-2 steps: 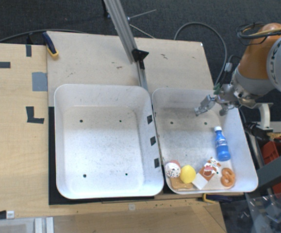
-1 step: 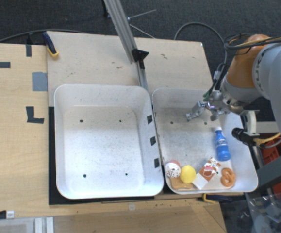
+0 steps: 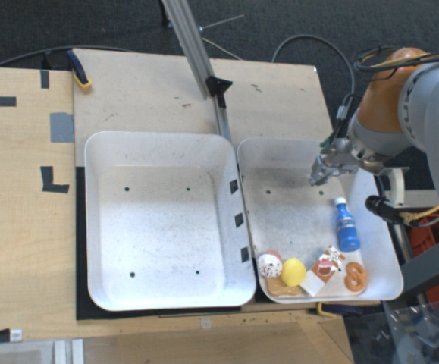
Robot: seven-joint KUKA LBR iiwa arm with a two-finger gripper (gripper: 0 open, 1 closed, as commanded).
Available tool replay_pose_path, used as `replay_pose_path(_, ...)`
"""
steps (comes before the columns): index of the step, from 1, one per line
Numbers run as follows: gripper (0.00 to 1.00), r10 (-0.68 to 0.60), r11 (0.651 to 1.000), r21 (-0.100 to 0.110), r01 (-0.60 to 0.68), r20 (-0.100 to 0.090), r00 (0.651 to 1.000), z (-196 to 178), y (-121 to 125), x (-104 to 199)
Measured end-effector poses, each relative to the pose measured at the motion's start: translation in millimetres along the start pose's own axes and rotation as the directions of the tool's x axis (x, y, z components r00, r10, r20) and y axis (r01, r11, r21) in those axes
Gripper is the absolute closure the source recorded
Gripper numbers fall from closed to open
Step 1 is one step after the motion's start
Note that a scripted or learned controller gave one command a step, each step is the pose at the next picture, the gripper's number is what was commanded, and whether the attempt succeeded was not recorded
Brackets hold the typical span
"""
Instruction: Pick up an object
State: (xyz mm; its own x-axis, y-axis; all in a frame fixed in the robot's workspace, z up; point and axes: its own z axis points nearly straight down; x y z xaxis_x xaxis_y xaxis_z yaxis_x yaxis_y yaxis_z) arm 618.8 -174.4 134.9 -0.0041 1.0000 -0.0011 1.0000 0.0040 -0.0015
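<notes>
My gripper (image 3: 319,176) hangs over the upper right part of the right bin (image 3: 280,165), with bare bin floor below it. A blue bottle (image 3: 346,227) with a white cap lies below and to the right of it, clearly apart. Along the bin's front edge lie a white speckled ball (image 3: 270,265), a yellow ball (image 3: 293,271), a tan flat piece (image 3: 280,286), a red and white toy (image 3: 328,263) and an orange pretzel-like ring (image 3: 355,277). I see nothing between the fingers.
The left bin (image 3: 105,203) adjoins the right one. A slanted metal pole (image 3: 192,40) crosses the bench behind the bins. Black clips (image 3: 239,220) sit on the divider between bins. The arm's body (image 3: 401,112) fills the right side.
</notes>
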Motion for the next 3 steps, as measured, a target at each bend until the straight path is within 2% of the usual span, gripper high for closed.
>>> replay_pose_path(2, 1.0, 0.003, 1.0, -0.006, -0.003, 0.001, 1.0, -112, -1, -5)
replay_pose_path(3, 1.0, -0.003, 1.0, 0.0, 0.003, -0.003, 1.0, -110, 5, 58)
